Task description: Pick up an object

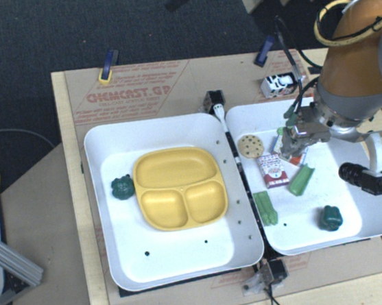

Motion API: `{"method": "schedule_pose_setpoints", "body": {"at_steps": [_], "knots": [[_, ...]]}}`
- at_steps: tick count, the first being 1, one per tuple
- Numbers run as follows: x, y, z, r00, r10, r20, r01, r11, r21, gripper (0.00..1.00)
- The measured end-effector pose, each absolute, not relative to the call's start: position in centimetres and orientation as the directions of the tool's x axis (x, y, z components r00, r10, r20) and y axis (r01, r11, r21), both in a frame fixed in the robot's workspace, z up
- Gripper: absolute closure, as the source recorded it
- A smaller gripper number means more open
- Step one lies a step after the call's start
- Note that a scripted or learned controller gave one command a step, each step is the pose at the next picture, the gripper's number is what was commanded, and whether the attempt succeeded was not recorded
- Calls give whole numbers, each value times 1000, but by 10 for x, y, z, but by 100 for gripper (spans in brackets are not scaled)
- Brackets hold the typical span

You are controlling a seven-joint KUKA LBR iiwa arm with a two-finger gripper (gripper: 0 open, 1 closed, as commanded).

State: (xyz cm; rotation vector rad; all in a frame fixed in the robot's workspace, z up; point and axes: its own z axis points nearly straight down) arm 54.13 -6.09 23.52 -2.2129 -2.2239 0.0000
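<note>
In the right bin (pixel 366 225), my gripper (pixel 291 150) hangs low over the upper middle, just above and to the right of a red-and-white packet (pixel 273 170). A round cookie (pixel 249 146) lies to the gripper's left. A green cucumber-like piece (pixel 301 180) rests slantwise just below the gripper. A second green stick (pixel 265 208) lies by the bin's left wall, and a dark green pepper (pixel 329 217) sits near the bin's lower right.
The left bin (pixel 109 213) holds a yellow divided plate (pixel 179 186) and a dark green broccoli-like toy (pixel 122 187) at its left. A black cylindrical part (pixel 360 177) of the arm overhangs the right bin's right side.
</note>
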Motion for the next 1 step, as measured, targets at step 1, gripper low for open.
{"method": "schedule_pose_setpoints", "body": {"at_steps": [1], "knots": [[525,-21,228,-4,1000,3,1000,4,-4,100]]}}
